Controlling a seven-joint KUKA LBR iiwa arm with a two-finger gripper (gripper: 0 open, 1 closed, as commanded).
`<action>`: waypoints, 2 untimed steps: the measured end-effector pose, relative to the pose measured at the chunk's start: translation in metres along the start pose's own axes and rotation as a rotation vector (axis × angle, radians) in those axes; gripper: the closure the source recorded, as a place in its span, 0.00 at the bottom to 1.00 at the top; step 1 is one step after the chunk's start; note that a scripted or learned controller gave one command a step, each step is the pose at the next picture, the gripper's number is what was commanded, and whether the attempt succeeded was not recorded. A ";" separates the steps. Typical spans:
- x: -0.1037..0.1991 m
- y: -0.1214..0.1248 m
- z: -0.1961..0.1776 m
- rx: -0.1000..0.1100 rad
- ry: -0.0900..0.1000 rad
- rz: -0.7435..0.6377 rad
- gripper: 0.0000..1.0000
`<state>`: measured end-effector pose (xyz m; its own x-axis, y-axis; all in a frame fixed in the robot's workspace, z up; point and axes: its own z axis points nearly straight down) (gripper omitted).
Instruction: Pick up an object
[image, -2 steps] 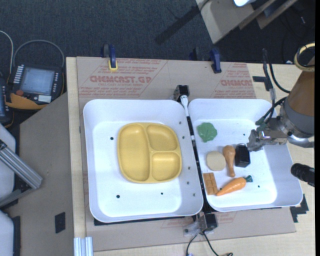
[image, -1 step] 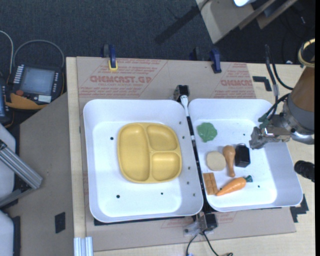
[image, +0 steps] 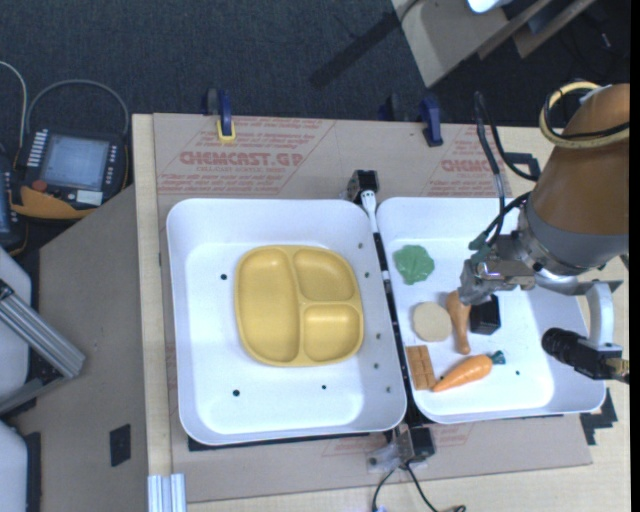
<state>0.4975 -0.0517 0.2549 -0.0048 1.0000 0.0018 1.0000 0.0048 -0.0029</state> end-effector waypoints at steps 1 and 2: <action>0.049 0.005 -0.003 -0.004 -0.001 -0.001 1.00; 0.105 0.020 0.001 -0.005 -0.001 -0.002 1.00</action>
